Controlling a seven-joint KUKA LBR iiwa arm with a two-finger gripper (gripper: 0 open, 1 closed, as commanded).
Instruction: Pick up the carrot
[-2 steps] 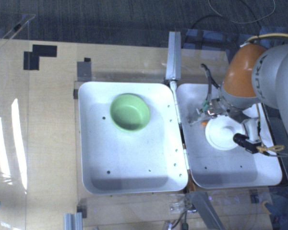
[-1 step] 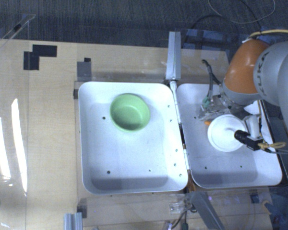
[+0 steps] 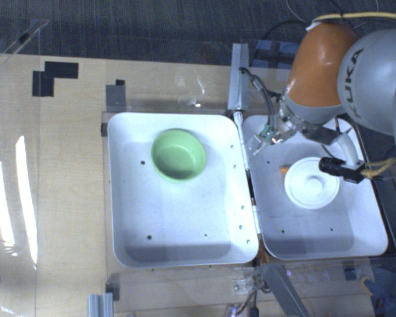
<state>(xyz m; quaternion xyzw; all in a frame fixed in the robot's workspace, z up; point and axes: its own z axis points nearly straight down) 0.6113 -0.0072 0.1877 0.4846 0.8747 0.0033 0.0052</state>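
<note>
The arm (image 3: 356, 71) leans in over the far corner of the right bin (image 3: 330, 240), its wrist low near the bin's back wall, most likely because a descent toward the carrot begins from there. The gripper (image 3: 269, 136) sits at the end of the wrist, but whether it is open or closed I cannot tell (it is small and partly lost among cables).

The carrot (image 3: 285, 170) shows as a small orange sliver touching the left edge of a white plate (image 3: 311, 185) in the right bin, near the gripper but apart from it. The plate's rim crowds the carrot on one side, which could hinder a clean grasp. A green bowl (image 3: 179, 154) rests in the left bin (image 3: 178, 243), well away.
</note>
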